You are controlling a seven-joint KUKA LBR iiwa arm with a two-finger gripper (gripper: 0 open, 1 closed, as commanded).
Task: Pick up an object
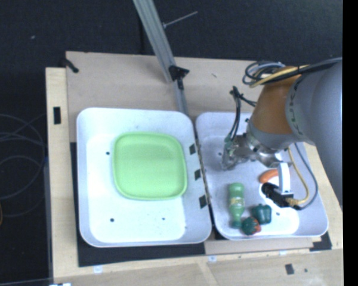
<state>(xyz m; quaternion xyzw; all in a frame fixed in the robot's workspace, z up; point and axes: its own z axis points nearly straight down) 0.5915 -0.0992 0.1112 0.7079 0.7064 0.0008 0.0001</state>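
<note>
In my right bin, a light green bottle-shaped toy [235,204] lies lengthwise, two dark teal pieces [255,219] cluster just beside its near end, and an orange piece [268,175] rests farther right.

You have two white bins, left [95,219] and right [313,219], that look like smooth moulded plastic with a faint sheen. In the left one lies a pale green plate [149,165], plastic by its look, smooth and matt. The bench [116,76] beneath reads as light unpainted wood or board, dull and flat. The arm [313,106] wears a smooth grey shell with a soft gloss, and its orange band [273,109] looks satin. The green bottle [235,202] and the dark green toy [250,225] in the right bin seem glossy plastic. A slanted pole [152,25] above looks like brushed grey metal.
</note>
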